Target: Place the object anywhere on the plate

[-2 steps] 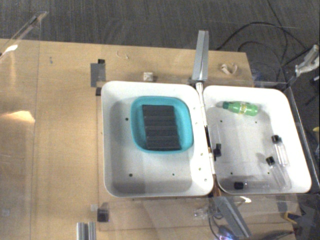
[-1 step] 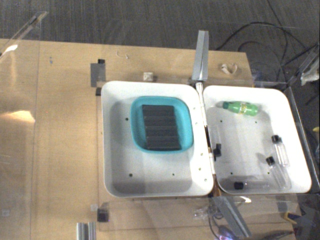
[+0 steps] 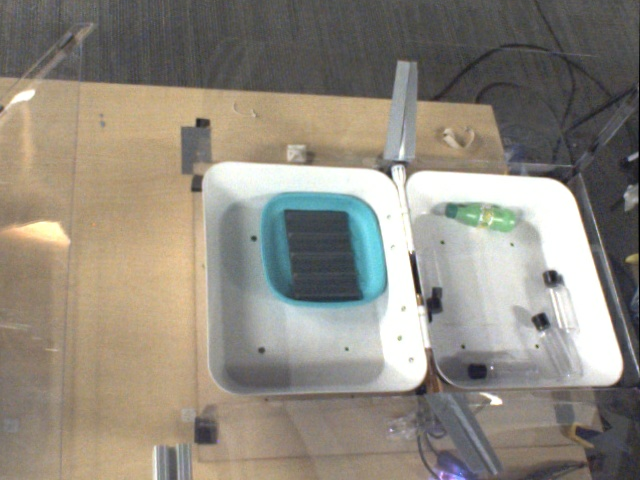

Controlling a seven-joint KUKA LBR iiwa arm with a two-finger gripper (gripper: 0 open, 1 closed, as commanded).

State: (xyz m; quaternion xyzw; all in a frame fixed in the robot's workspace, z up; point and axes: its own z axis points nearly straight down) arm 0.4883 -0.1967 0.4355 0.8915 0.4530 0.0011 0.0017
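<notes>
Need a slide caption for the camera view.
Teal plate with dark ridged insert sits in left bin; green bottle lies in right bin.

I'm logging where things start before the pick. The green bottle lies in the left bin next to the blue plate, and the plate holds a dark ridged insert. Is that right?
Not quite. The camera view shows the green bottle lying in the right bin, near its far edge, apart from the blue plate, which sits in the left bin. The plate does hold a dark ridged insert.
</notes>
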